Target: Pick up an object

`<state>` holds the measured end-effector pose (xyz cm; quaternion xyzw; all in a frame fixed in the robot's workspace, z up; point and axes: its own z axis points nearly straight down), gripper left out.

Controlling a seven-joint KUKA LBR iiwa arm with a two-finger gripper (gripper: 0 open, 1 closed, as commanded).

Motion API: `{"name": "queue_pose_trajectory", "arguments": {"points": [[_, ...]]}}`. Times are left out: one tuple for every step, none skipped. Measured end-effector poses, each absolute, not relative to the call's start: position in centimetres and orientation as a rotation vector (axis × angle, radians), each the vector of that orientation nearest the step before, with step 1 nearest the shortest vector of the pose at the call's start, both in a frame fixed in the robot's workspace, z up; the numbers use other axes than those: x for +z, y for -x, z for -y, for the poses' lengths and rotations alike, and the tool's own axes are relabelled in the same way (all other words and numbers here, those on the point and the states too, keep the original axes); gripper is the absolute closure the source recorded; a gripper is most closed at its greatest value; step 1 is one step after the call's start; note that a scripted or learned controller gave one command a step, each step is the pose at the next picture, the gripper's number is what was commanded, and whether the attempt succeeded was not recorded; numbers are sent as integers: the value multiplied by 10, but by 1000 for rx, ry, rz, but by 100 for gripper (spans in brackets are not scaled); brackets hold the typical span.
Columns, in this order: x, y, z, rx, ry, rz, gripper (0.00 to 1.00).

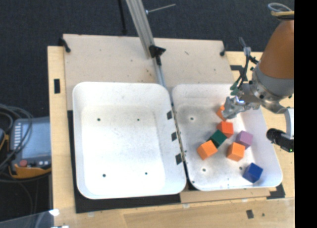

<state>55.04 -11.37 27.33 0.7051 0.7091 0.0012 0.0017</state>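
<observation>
The end effector (pixel 231 109) is seen low over the right bin (pixel 198 95), near that bin's far right part, carried by the grey arm (pixel 277 58) with its orange band. Whether its fingers are spread or pressed together cannot be told, as they are blurred and partly hidden by the wrist. A small orange piece (pixel 220 111) is seen right at its tip, but whether it is gripped cannot be told.

The remaining blocks are gathered in the near right part of the same bin. A red-orange cube (pixel 227 127) lies just below the end effector, a dark green block (pixel 218 138) touches it on the near side, and an orange cube (pixel 207 149) sits beside that. A purple cube (pixel 244 138) and another orange cube (pixel 236 151) lie close together, and a blue cube (pixel 253 172) rests near the bin's near right corner.

The left bin (pixel 124 138) stands alongside on the worktop (pixel 99 58).
</observation>
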Motion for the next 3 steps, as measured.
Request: {"name": "queue_pose_trajectory", "arguments": {"points": [[277, -570, 61, 3, -2212, -2229, 100], [279, -581, 14, 3, -2213, -2228, 100], [270, -593, -47, 3, -2212, -2229, 100]]}}
